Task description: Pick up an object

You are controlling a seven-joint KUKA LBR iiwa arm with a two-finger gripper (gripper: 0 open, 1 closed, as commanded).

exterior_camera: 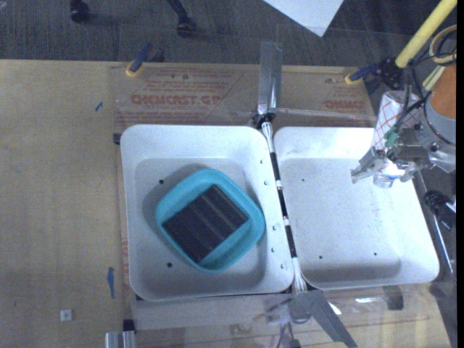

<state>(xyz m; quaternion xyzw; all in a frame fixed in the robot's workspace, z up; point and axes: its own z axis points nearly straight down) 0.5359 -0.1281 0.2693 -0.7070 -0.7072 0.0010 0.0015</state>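
A light blue square container with a dark ribbed inside lies tilted in the middle of the left bin. My gripper hangs over the right edge of the right bin, far from the container. Its pale fingers point left and down, and nothing shows between them.
A metal divider runs between the two bins. A yellow pole and cables stand at the upper right beside the arm. Clamps hold the board at the back. A chair base stands on the floor behind.
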